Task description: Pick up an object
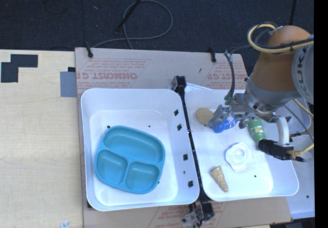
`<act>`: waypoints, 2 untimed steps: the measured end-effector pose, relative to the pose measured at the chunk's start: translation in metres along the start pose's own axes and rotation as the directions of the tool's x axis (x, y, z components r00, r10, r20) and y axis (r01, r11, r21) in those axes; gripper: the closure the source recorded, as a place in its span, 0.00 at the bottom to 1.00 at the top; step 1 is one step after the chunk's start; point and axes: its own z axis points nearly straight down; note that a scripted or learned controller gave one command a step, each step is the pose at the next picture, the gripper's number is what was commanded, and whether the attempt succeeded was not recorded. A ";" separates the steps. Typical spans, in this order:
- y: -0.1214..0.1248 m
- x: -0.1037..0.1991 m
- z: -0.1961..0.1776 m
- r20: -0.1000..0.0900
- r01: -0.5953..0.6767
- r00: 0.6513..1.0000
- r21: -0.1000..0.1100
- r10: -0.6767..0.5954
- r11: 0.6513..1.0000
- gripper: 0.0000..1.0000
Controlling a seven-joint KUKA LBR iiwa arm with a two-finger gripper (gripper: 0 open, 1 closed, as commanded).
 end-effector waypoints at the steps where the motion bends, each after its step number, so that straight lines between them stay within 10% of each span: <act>1: 0.002 0.000 -0.005 0.001 0.001 1.000 -0.010 -0.001 1.000 0.00; 2: -0.008 0.003 0.052 0.000 0.001 1.000 -0.003 -0.001 1.000 0.00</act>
